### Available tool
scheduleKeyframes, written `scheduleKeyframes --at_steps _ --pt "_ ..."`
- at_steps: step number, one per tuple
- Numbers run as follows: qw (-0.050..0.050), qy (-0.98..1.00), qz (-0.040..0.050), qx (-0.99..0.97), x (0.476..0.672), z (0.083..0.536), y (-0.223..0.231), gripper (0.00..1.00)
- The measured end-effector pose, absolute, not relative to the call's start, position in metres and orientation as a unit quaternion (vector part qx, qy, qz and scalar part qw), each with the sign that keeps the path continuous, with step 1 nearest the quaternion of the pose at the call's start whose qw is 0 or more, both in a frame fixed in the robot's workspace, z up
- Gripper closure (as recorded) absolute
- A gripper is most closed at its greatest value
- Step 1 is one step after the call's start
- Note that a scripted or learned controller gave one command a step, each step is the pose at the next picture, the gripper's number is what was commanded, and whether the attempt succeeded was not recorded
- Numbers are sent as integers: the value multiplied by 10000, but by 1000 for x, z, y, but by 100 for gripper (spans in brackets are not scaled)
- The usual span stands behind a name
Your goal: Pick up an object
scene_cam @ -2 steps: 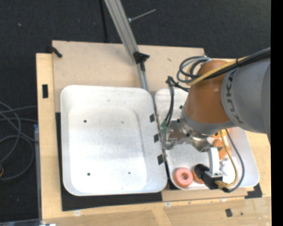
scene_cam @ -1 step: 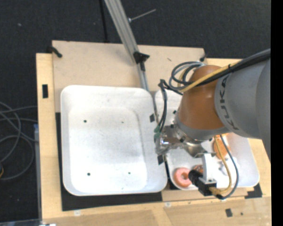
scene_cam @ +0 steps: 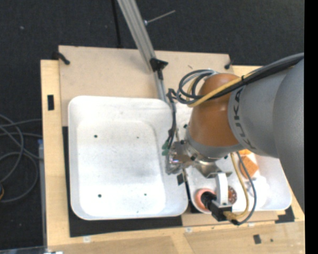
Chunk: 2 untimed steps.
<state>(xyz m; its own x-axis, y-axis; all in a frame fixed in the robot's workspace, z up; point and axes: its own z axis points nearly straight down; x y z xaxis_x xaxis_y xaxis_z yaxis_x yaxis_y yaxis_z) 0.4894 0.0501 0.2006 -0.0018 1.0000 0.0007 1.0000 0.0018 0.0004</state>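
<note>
Pincer (scene_cam: 181, 165) down at the left wall of the right bin (scene_cam: 284, 196), buried under the wrist; cannot tell whether wide or narrow, or holding anything. Probably at the grasp itself, or just above it.

Candidates all in the right bin: red round thing (scene_cam: 203, 198) at the near left corner, brown thing (scene_cam: 232, 196) just right of it, orange thing (scene_cam: 249, 165) farther back, toward the middle. All partly covered by the arm; shapes hard to make out.

To do this well: settle on one target and centre over it, never closing between two. Red round thing likely the closest, but tucked near the bin's wall and corner, so come straight down with the jaws turned to keep both off the rim, and off the rim of the left bin (scene_cam: 79, 115) just beside. Open wide before contact, sink below the widest part, close gently, then lift straight up, slowly. Beware a round body squirting sideways out of the grip, and the brown thing dragged along. Judge the hold only once clear of the rim. On an empty lift, go for the orange thing instead, seemingly freer of the walls.
</note>
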Motion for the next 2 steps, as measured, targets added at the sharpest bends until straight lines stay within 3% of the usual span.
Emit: scheduleKeyframes --at_steps 1,2 --pt "-8 -7055 1 -7087 490 201 3 100" --pt "2 -7085 -5 -7057 489 201 53 100"
